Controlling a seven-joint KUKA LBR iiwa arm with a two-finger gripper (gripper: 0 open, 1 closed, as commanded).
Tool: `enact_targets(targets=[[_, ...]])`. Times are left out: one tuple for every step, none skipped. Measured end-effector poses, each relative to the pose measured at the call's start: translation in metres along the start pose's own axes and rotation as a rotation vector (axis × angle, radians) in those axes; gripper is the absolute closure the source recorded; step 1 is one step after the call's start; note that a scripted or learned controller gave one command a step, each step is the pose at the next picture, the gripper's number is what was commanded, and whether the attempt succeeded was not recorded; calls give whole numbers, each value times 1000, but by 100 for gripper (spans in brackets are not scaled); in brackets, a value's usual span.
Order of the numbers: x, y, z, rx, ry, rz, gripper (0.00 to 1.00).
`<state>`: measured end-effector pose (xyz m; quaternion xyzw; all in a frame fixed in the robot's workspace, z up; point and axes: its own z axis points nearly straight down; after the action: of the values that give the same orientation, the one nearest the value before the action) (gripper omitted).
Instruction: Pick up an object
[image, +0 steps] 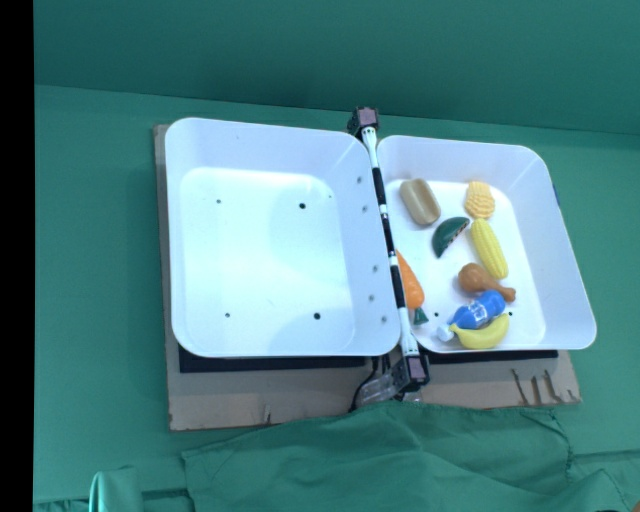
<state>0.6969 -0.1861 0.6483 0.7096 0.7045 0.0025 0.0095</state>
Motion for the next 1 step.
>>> enact_targets(targets=[[-1,0,16,14,7,-2,0]])
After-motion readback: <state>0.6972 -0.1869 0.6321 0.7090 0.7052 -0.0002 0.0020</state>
